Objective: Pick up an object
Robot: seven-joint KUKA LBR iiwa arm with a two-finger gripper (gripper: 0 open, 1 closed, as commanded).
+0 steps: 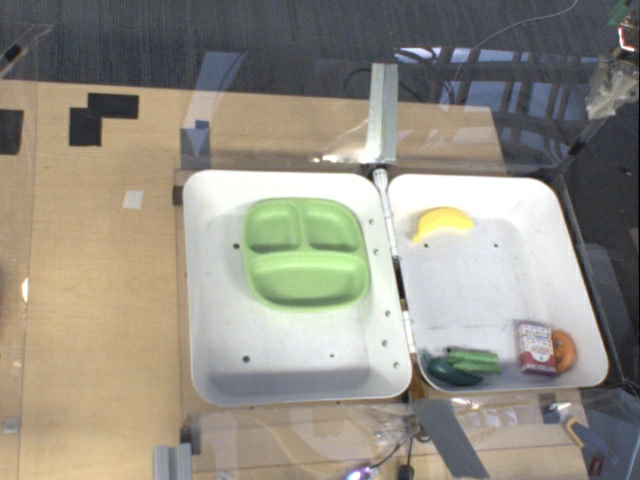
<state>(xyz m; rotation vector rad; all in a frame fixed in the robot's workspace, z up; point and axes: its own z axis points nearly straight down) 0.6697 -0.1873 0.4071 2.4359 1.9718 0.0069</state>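
Dark green and nearest the camera, a long vegetable-like toy (462, 364) is seen lying along the near wall of the right bin (480, 288), close to the corner by the divider. Just beside it to the right, a small red-and-white packet or can (536, 348) is found standing, with a rounded orange item (566, 350) touching its far side; what that orange piece is cannot be made out. All three are crowded against the near rim, so little room would be left there for a clean descent.

Further back, in the left bin (215, 368), a light green divided plate (305, 251) is laid flat near the middle. It is judged stiff, broad and shallow, and only its thin rim could be taken, which looks awkward for a two-finger grip.

Farthest of all, a yellow banana (443, 223) is set in the far part of the right bin, near the divider and well apart from the cluster at the front. It is judged the easiest candidate: light, probably smooth plastic and a little slippery, curved, with open floor on every side. A hold across the thick middle of the curve, at right angles to its length, would be advised, since the tapered ends could slide out.

Pale wood of the tabletop (90, 298) is seen around both bins. Whether the tool is spread or pressed together cannot be told, and nothing is taken as lifted yet
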